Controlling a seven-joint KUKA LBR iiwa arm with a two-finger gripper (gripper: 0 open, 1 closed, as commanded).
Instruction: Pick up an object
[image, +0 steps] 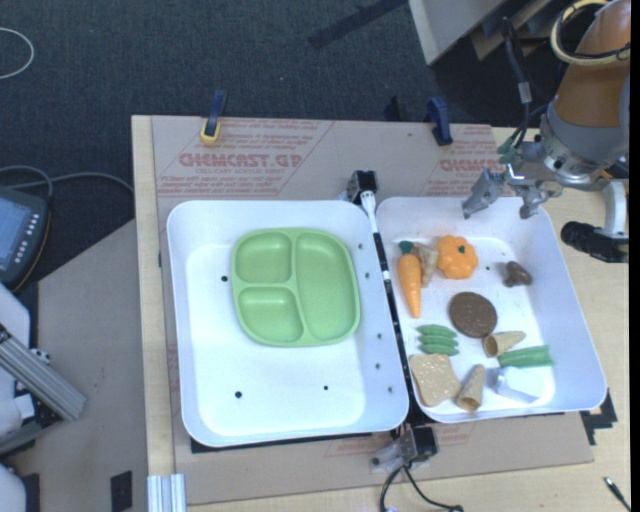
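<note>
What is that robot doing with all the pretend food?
The robot arm is trying to pick something up. Its pincer is open and hangs over the far edge of the right bin, holding nothing. Below it lie toy foods: a carrot, an orange pumpkin, a brown cookie, green pea pods and a slice of bread. The left bin holds a green divided plate.

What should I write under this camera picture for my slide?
Open gripper hovers over right bin of toy food; green tray in left bin.
</note>
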